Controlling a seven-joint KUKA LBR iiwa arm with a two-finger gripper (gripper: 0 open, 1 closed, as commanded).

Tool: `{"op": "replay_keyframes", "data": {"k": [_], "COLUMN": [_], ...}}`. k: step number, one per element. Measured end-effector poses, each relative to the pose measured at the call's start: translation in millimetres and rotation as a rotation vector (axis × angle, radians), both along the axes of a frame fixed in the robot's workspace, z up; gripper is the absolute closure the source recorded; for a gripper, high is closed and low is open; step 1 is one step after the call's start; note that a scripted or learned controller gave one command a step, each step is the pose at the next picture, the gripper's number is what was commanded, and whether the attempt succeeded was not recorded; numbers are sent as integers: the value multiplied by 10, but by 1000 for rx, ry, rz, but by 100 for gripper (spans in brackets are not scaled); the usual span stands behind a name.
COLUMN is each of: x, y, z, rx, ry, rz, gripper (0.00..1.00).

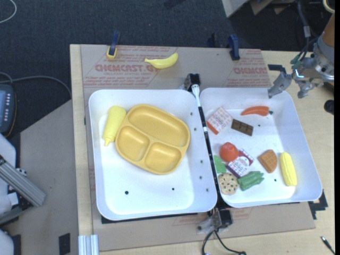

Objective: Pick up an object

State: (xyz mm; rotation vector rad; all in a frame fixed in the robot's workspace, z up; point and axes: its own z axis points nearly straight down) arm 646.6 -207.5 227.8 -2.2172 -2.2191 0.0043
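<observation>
left bin (101,142) with yellow tray (153,138)

Glossy plastic bins (143,206), matt cardboard bench (85,142)

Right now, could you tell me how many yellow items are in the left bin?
2: a yellow bottle along the left bin's left side, and a yellow divided plate touching it in the middle. Something smaller could lie hidden beneath the plate.
</observation>
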Motion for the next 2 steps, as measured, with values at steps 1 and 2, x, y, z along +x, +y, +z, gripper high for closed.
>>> {"op": "replay_keyframes", "data": {"k": [1,2], "x": [5,-24], "y": [72,81], "z": [-619,-1248], "rx": [1,0], "ry": [1,0], "rz": [1,0], "gripper": [0,0]}}
